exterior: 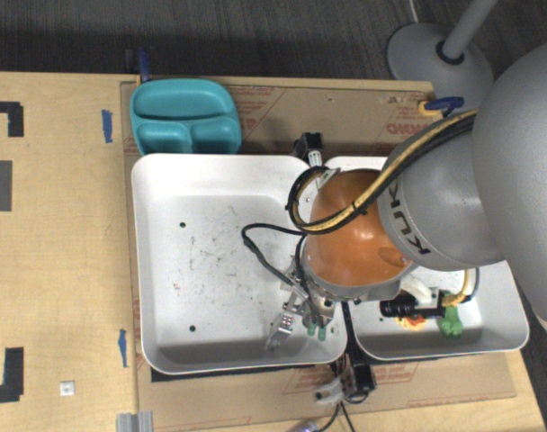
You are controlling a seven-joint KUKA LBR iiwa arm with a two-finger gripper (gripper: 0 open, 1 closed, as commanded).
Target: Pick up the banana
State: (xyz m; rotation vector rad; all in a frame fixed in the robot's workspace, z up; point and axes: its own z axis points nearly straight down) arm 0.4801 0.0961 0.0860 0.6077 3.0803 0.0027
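Observation:
My gripper [300,325] hangs low over the left white bin [165,241], close to its front right corner and the wall between the two bins. The orange band and grey wrist [354,232] sit right above it and cover the dividing wall and much of the right bin [498,331]. No object lies under the gripper on the bare bin floor that I can see.
Small items lie at the front of the right bin: a white piece [424,291], an orange-and-black one [410,313] and a green one [451,324]. A teal divided tray [185,117] stands behind the left bin. Loose black cables [264,246] loop off the wrist.

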